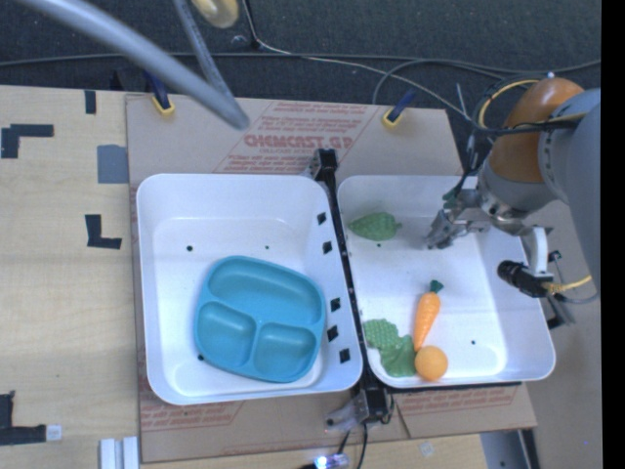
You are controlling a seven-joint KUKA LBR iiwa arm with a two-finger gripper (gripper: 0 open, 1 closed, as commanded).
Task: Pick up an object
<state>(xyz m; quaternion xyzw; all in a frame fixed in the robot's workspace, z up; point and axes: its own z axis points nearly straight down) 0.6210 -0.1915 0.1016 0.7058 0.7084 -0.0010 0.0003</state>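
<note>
Nearest my view, at the front of the right white bin (pixel 488 374), I see a small round orange fruit (pixel 431 362) touching a flat green leafy toy (pixel 389 344), with a plastic orange carrot with a green top (pixel 426 317) leaning just above them. In the left white bin (pixel 161 262) lies a light blue divided plastic tray (pixel 259 318). Further back in the right bin, a pale green leaf-shaped piece (pixel 374 226) rests near the black divider. The end effector (pixel 444 233) hangs low over the bin's back right area, apart from every object; nothing sits between its fingers, and I cannot tell how wide they stand. Both bins rest on a brown cardboard sheet (pixel 293 135) on the wooden tabletop (pixel 59 291).
</note>
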